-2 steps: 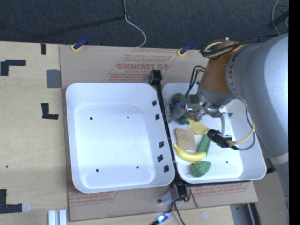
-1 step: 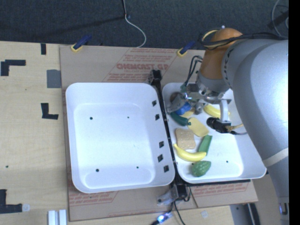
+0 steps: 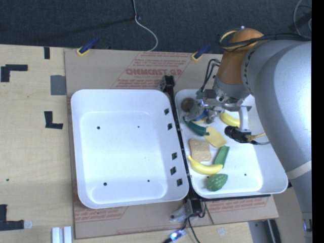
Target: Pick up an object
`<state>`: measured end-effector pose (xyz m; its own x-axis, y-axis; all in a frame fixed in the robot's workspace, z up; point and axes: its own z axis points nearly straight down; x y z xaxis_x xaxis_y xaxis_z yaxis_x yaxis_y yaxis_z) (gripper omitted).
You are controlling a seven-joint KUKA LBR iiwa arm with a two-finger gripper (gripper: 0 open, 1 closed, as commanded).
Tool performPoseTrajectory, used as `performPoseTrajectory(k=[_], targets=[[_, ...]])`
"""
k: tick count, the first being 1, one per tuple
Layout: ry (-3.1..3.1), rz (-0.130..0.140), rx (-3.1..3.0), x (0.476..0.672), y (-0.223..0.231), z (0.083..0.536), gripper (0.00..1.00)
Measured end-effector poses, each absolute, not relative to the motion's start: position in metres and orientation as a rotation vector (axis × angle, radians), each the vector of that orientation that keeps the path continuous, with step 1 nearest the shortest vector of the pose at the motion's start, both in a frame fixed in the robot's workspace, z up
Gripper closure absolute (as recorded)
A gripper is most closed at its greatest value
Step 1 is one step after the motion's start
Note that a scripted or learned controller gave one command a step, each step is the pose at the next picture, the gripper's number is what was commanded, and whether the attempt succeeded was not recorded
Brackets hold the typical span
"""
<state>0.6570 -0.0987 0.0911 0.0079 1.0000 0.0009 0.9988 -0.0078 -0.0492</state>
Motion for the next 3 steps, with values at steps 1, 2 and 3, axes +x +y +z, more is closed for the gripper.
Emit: performPoseTrajectory(k=[1, 2, 3], targets=[[-2.231, -0.011, -2.214, 0.613, -0.028, 0.191, 1.00], [-2.219, 0.006, -2.219, 0.558, -0.023, 0.184, 1.00], [-2.233, -0.019, -2.227, 0.536, -0.023, 0.348, 1.00]])
